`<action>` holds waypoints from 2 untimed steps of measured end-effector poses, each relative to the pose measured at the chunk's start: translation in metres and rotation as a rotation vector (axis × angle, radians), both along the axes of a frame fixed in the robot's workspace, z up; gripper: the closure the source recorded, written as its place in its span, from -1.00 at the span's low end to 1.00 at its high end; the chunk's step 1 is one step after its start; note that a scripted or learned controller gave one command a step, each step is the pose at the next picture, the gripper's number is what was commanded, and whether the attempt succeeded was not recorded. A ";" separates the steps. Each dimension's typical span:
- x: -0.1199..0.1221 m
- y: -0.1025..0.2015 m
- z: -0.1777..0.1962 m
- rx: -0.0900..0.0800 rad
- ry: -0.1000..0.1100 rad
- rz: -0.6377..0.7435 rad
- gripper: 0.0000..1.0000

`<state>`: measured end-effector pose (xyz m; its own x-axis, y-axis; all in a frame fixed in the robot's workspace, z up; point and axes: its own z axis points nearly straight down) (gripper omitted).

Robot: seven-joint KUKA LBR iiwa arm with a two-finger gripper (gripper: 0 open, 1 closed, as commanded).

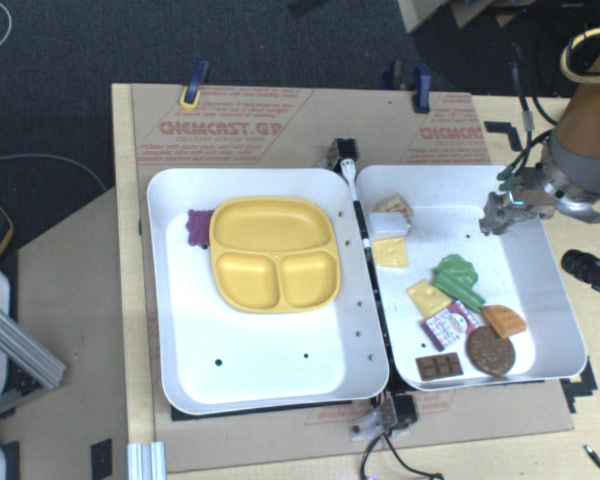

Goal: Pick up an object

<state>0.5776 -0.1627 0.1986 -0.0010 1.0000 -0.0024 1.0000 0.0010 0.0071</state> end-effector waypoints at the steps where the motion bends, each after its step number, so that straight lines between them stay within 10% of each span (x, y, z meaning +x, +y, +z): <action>1: 0.001 0.000 0.028 0.000 0.002 0.000 1.00; 2: -0.019 0.044 0.018 0.004 0.011 0.002 1.00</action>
<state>0.5585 -0.1187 0.2170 -0.0031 1.0000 0.0021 1.0000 0.0031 -0.0036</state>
